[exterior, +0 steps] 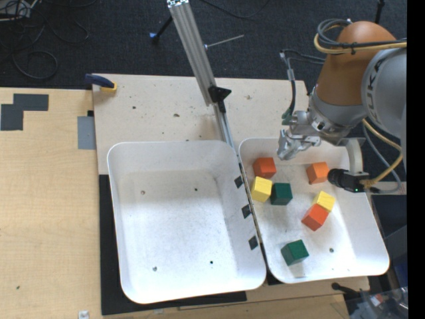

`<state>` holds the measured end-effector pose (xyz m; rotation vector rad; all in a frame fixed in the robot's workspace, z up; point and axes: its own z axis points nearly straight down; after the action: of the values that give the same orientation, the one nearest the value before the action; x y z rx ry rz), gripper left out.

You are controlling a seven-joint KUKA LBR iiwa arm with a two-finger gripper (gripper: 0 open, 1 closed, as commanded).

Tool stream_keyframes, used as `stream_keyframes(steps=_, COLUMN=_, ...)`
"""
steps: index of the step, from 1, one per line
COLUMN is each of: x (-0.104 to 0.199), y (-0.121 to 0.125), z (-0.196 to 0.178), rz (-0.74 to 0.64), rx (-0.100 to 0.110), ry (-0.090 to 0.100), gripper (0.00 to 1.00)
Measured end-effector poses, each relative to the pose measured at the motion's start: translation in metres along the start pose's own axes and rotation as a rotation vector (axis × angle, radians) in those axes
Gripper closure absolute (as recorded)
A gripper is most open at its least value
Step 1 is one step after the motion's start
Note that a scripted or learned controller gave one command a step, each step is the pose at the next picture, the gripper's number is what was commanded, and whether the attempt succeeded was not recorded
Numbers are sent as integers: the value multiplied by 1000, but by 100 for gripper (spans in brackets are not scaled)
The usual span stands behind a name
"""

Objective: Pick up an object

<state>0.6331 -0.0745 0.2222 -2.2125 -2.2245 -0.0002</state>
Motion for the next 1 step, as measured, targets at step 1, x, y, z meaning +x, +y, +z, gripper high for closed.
stream_keyframes(steps=1, x=43, y=9, z=0, rz=1, rx=-1, ry=-1, gripper=100)
